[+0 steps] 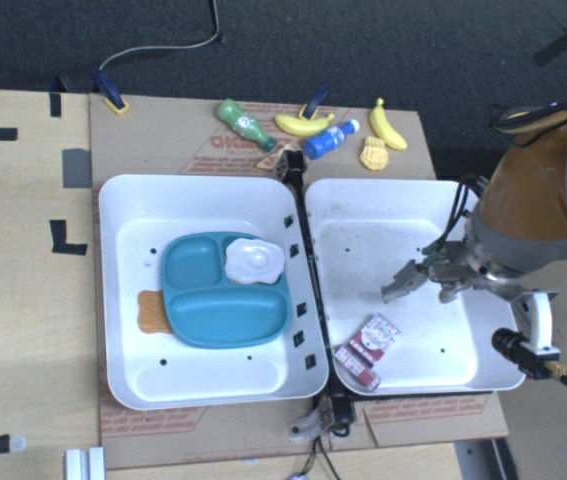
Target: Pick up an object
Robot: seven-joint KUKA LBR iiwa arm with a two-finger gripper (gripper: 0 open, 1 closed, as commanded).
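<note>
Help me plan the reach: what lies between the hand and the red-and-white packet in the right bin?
In the camera view, just bare white bin floor separates the hand from the red-and-white packet.

Two shallow bins of smooth white plastic – the left bin clean and faintly glossy, the right bin scuffed with grey specks. A blue divided tray looks like matt plastic. The small packet has a shiny, crinkled wrapper. Brown cardboard lies beneath – dull, with printed red lettering. The arm's casing appears smooth, with an orange sheen.
</note>
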